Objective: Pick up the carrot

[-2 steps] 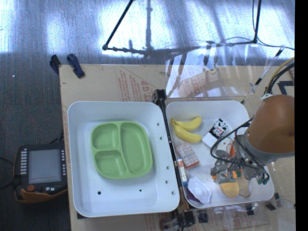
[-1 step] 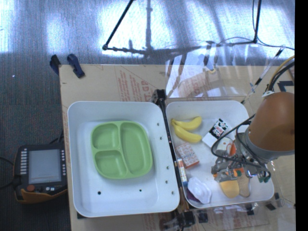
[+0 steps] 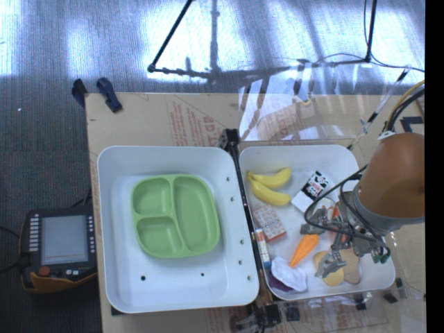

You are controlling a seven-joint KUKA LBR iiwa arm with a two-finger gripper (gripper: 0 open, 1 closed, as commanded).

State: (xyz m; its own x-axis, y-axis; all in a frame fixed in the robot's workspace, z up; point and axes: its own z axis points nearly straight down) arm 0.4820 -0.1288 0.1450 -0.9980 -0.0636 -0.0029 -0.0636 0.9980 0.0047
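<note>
**Gripper poised beside the carrot in the right bin**

Where the arm reaches in from the right, we see the gripper (image 3: 331, 245) low over the right bin (image 3: 347, 155), with nothing between its fingers; whether they stand apart or together we cannot tell. We find the carrot (image 3: 303, 250) lying on the bin floor just left of the gripper, its thick end toward the far side and its tip toward the near side. Close neighbours crowd it: a white and purple item (image 3: 288, 276) touches or nearly touches its tip, a small patterned box (image 3: 269, 223) lies to its left, and a pale tan piece (image 3: 334, 272) sits under the gripper. Two bananas (image 3: 269, 186) lie farther off, and the green divided plate (image 3: 175, 216) rests in the left bin (image 3: 111, 165). We judge the main risks to be a descent offset to the right, which would close on the tan piece instead, and a tapered, smooth body that could roll or slip out during closure.
</note>
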